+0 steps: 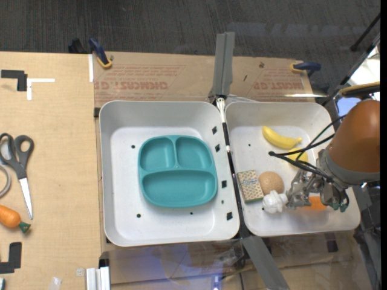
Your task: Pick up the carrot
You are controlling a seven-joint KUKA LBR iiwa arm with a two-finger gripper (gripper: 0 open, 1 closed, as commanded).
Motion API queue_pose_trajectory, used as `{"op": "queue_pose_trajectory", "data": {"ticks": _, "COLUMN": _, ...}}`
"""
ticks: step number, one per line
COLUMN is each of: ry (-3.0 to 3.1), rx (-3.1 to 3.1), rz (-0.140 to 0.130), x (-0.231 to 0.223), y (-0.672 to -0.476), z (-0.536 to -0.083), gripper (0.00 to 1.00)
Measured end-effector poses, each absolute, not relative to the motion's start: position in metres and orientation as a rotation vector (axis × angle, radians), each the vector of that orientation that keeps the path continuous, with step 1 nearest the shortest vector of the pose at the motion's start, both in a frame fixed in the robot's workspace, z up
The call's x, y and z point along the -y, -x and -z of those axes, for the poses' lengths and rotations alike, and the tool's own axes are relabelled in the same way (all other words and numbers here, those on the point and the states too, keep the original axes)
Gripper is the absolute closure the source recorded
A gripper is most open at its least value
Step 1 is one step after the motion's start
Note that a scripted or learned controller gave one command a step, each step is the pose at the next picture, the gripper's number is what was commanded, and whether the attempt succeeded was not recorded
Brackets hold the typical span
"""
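Spreading under two shallow white bins (115, 180) was a tan wooden tabletop (48, 132) above dark floor. The end effector (311, 195), whose opening I cannot tell, hung low in the right bin, one small orange carrot (315, 204) directly beneath it.

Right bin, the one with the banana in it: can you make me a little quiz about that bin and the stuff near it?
1. True or false: the yellow plastic banana lies in the right white bin.
2. Pick one: what sits in the left white bin? A) a teal divided plate B) a red cup C) a blue bowl
3. Fill in: the small orange thing next to the two-finger gripper is a ___.

Key: 1 true. 2 A. 3 carrot.
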State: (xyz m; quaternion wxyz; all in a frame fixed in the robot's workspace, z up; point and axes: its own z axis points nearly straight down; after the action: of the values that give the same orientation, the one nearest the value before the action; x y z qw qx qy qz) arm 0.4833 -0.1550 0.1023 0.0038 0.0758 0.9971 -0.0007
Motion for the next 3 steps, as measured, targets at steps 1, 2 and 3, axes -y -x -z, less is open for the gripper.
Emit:
{"op": "queue_pose_trajectory", "data": {"ticks": 1, "ry": -0.342, "rx": -3.12, "rz": 0.001, "x": 0.198, "y": -0.479, "z": -0.284, "gripper": 1.0}}
{"op": "queue_pose_trajectory", "data": {"ticks": 2, "ry": 0.25, "rx": -3.126, "rz": 0.002, "x": 0.222, "y": -0.479, "z": -0.393, "gripper": 1.0}}
{"op": "queue_pose_trajectory", "data": {"ticks": 3, "ry": 0.619, "rx": -3.077, "rz": -0.001, "x": 0.221, "y": -0.519, "z": -0.281, "gripper": 1.0}}
